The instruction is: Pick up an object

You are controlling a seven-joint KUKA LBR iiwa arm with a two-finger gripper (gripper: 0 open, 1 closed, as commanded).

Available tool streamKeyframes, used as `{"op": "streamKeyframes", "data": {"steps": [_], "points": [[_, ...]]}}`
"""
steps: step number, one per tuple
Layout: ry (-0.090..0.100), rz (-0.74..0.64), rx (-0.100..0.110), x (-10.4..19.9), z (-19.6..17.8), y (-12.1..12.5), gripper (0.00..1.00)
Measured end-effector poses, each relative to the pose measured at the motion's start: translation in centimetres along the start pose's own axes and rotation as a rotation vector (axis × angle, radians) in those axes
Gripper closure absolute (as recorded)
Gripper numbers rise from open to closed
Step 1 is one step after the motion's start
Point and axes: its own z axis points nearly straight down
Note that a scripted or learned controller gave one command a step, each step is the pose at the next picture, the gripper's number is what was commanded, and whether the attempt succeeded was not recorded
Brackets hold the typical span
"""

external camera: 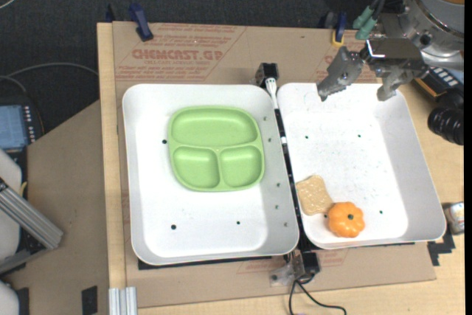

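**End effector hangs open over right bin**

A green tray (216, 148) lies in the middle of the left bin (147, 217). In the right bin (369, 158), a cracker (313, 195) sits at the near left corner, with an orange pumpkin (345, 220) just beside it along the near edge. The end effector (361, 85) hovers above the bin's far edge, fingers (335, 81) spread wide apart and gripping nothing.

Small orange pumpkin (346, 220) sits upright by the right bin's (383, 158) near edge, touching a tan cracker (313, 195) lying flat.
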Motion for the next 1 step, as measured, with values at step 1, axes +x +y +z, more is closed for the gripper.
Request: {"op": "streamKeyframes", "data": {"steps": [1], "points": [[-0.001, 0.002, 0.005, 5.53, 1.19, -0.01, 0.0]]}}
